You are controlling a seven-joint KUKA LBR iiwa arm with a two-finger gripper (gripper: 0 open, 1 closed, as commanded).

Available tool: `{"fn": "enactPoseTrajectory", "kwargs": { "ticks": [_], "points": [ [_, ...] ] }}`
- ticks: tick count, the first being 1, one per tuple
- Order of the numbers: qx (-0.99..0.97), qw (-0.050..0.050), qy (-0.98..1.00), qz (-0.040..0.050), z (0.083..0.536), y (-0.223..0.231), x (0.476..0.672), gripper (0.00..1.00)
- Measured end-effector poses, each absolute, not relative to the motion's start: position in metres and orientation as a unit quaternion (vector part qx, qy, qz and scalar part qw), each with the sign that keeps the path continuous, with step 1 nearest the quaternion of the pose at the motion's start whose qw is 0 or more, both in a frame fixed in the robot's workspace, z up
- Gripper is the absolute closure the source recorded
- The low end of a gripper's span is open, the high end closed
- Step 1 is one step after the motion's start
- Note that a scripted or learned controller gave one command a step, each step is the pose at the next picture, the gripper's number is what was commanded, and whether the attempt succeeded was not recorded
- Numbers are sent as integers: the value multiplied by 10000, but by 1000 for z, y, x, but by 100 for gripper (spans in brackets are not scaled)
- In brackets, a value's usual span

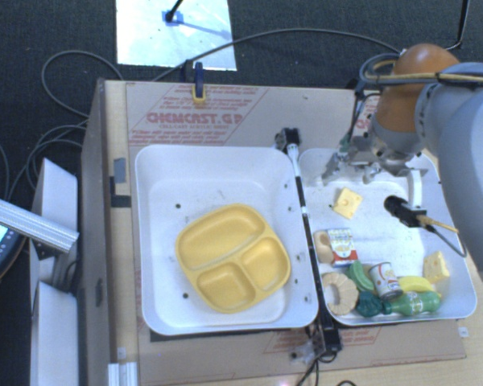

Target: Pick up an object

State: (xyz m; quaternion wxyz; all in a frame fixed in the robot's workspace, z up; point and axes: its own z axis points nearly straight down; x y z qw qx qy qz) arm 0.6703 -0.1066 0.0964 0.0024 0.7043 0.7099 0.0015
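Gripper [348, 164]: upper right of frame, over the right bin [459, 296]; opening cannot be told
Yellow tray [232, 257]: left bin [157, 215], centre

You see dark carpeted floor [48, 14] with looping grey cables [56, 63], and a shiny square metal plate [173, 18] lying far up-left of the gripper.

Yellow divided tray [233, 258] in white left bin [157, 215]; pale yellow cheese wedge [348, 203], green bottle [410, 302] in right bin [459, 284].
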Motion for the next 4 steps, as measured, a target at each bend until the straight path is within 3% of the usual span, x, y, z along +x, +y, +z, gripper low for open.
{"fn": "enactPoseTrajectory", "kwargs": {
  "ticks": [1, 2, 3, 4],
  "points": [
    [7068, 5, 7074, 0, 84, -105, 652, 0],
    [7065, 18, 7077, 10, 95, -105, 653, 100],
    [7065, 17, 7077, 9, 95, -105, 653, 0],
    [7065, 1, 7077, -1, 84, -99, 594, 0]
  ]
}}
